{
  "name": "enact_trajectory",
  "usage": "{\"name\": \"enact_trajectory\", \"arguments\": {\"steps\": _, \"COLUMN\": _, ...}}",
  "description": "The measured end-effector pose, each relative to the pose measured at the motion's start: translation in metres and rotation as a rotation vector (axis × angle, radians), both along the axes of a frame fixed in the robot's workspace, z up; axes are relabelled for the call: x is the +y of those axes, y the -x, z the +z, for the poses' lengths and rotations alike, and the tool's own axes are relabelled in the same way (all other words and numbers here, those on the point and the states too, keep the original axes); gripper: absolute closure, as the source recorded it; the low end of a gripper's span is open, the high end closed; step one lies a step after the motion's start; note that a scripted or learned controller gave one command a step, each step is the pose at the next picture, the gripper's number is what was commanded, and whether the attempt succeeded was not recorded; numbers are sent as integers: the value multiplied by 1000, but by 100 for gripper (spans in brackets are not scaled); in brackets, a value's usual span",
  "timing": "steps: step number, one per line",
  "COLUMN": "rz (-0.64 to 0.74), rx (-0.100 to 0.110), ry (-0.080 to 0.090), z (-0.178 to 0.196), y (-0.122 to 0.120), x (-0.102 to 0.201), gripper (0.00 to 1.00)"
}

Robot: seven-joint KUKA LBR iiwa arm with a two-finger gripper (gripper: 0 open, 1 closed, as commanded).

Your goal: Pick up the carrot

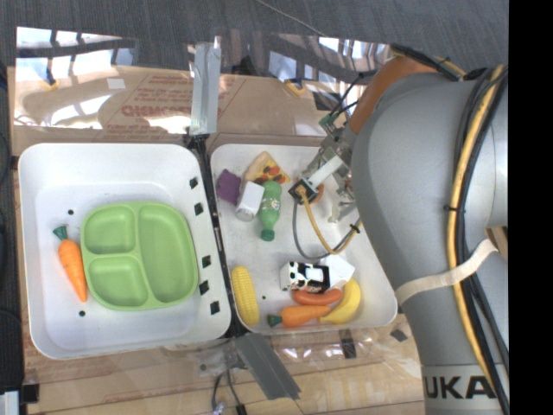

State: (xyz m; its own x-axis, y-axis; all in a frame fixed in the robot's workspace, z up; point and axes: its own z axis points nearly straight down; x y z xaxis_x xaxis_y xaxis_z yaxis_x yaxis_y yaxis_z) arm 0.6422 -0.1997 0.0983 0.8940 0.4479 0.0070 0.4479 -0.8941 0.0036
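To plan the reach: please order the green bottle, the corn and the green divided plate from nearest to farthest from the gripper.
1. Green bottle, right bin, beside the gripper.
2. Corn, right bin's front left.
3. Green divided plate, left bin.

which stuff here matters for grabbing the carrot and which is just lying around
For the job:
- orange toy carrot with green top, left bin beside the tray
- second orange carrot, right bin's near edge
- gripper

Lying about:
- green divided plastic tray
- yellow corn cob
- yellow banana
- green bottle
- black-and-white cow

Orange carrot (73,267) flat beside green tray (138,255)
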Motion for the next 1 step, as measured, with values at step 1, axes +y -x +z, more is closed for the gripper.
{"name": "enact_trajectory", "arguments": {"steps": 1, "rz": 14, "rx": -2, "ry": -3, "z": 12, "y": -3, "x": 4, "gripper": 100}}
